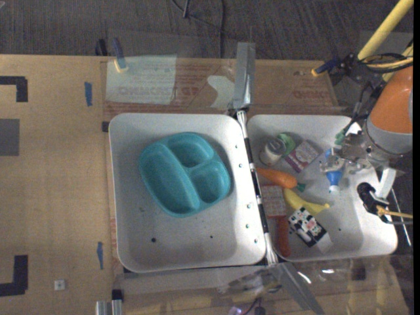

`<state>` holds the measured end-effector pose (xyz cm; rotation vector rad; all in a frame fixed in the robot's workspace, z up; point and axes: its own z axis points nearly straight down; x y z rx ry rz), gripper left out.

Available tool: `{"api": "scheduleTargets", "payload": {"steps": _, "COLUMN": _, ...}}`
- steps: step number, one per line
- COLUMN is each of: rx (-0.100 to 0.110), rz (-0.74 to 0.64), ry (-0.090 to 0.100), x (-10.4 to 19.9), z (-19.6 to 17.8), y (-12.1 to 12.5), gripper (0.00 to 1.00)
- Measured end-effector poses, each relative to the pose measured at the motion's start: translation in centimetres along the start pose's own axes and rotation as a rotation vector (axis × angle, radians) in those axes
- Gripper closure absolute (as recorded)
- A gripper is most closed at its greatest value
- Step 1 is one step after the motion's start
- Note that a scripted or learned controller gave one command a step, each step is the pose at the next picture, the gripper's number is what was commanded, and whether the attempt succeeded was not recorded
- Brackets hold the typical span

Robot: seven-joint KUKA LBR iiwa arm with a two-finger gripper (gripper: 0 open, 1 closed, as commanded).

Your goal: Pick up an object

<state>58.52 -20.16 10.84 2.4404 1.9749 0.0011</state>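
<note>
The gripper [335, 169] hangs over the right bin [367, 241], toward its right side, and whether it grips anything cannot be told from this slanted overhead view; a small blue-tipped piece shows directly under it, too small to identify. Nearest to it, just to its lower left, lies a yellow banana [303, 204], and touching the banana's lower side is a small black-and-white patterned box [307, 227]. Left of the gripper, a little farther, an orange carrot [278, 176] lies across the bin floor with its green end pointing toward the banana. Up and to the left of the gripper sits a pink and white packet [302, 155], and beside that a small round white container with a green top [274, 149], close to the bin's left wall. A red stick-like item [283, 236] lies along the left wall, below the carrot. Well apart from the gripper, across the divider, the left bin [131, 241] holds a teal divided plate [185, 172] with three compartments, lying flat near its middle. Above the wrist, the arm's orange band [395, 110] shows at the right edge.
</note>
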Motion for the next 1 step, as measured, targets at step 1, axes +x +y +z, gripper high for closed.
{"api": "scheduleTargets", "payload": {"steps": 1, "rx": 0.000, "rz": 0.005, "ry": 0.000, "x": 6.42, "z": -12.26, "y": 2.88, "gripper": 1.00}}
